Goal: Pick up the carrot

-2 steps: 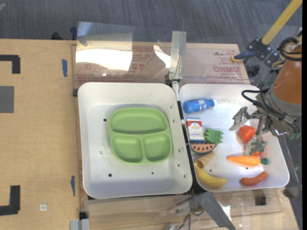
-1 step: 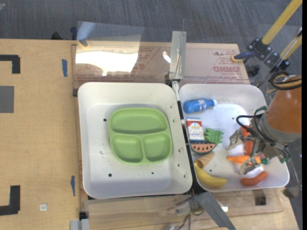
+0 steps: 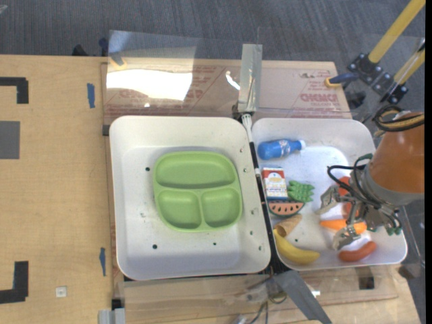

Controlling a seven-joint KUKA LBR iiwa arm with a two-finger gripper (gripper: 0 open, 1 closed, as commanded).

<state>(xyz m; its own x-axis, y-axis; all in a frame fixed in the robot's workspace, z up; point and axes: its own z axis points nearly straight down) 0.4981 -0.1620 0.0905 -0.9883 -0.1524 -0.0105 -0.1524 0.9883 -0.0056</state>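
The carrot (image 3: 335, 225) is an orange piece lying in the right bin (image 3: 317, 155), near its front right corner. Part of it is hidden under the gripper. My gripper (image 3: 345, 214) hangs low right over the carrot, at the end of the grey arm with its orange band (image 3: 403, 162), which reaches in from the right. The wrist and cables cover the spot where gripper and carrot meet, so I cannot make out whether they touch.
The right bin also holds a blue bottle (image 3: 279, 147), a small carton (image 3: 274, 183), green leaves (image 3: 301, 192), a watermelon slice (image 3: 286, 208), a banana (image 3: 295, 249) and a red item (image 3: 358, 250) beside the carrot. The left bin (image 3: 128, 181) holds a green divided plate (image 3: 197, 190).
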